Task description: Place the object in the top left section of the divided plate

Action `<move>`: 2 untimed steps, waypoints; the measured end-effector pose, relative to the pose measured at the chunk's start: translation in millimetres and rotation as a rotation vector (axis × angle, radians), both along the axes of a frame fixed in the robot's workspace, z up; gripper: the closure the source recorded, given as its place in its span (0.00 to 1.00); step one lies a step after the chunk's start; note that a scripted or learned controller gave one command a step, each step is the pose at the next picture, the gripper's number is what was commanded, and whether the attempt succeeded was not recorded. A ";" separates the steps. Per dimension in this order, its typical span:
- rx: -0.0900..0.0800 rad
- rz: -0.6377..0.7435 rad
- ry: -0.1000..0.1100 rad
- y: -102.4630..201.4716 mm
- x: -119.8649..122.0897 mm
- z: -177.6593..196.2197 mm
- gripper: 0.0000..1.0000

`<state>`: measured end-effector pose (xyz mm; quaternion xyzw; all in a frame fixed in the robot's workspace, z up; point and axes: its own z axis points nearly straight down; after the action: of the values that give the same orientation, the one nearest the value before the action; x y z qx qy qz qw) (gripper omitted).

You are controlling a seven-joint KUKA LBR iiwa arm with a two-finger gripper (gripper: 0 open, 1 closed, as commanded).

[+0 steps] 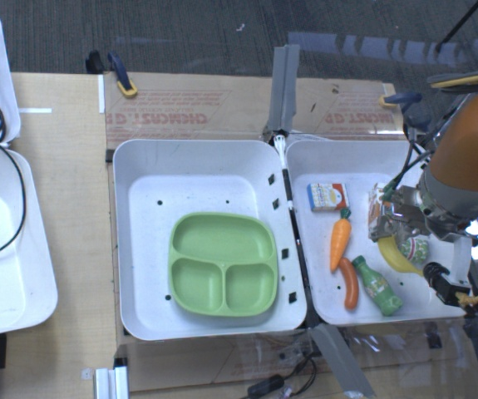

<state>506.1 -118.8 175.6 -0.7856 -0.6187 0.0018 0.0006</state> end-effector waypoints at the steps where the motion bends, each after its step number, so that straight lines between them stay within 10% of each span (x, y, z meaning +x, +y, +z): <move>1: 0.001 -0.009 0.001 73.6 -28.9 21.8 1.00; 2: 0.000 0.013 0.001 153.5 -29.1 14.6 1.00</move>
<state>477.1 34.7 190.2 -0.7815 -0.6239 0.0024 0.0010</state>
